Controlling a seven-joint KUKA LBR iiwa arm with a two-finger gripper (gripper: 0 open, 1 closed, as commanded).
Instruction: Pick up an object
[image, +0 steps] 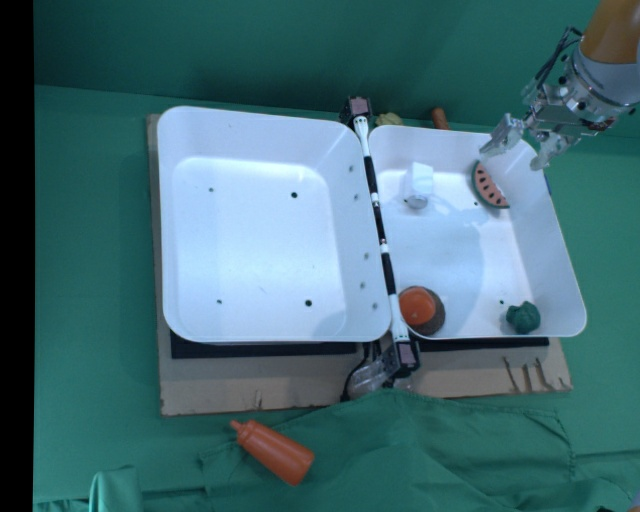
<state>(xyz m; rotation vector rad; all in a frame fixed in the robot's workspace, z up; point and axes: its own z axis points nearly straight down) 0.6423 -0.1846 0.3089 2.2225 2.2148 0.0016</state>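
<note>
At the upper right of the frame, we see the silver two-finger gripper (523, 138) hanging over the right white plastic bin (545, 250), fingers spread apart, holding nothing. Just below it lies a red watermelon slice toy (489, 186). A small green toy (522, 317) sits lower right.

Watermelon slice (489, 186) against bin's far wall

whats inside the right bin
In the right bin: a watermelon slice at the far rim, a white cup, an orange-topped brown object and a green piece near the front. Nothing hides the floor.
</note>
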